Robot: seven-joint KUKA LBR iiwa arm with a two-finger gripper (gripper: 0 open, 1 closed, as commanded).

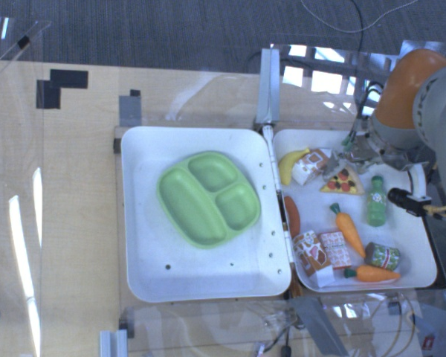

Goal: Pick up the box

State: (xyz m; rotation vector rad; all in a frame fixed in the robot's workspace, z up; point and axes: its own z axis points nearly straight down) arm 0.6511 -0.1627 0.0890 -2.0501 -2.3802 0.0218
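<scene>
On the table (59,222), the left bin (208,274) held a green divided plate (208,198), while the box (325,252) lay at the right bin's (416,262) front edge and the gripper (349,156), its state unclear, hovered over the pizza slice (344,181).

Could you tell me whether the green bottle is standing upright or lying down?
Lying down: the green bottle rests lengthwise on the right bin's floor.

Green divided plate (209,198) in left bin (145,274); banana (288,165), pizza slice (345,182), green bottle (376,200), two carrots (348,229) in right bin (416,233)
</scene>
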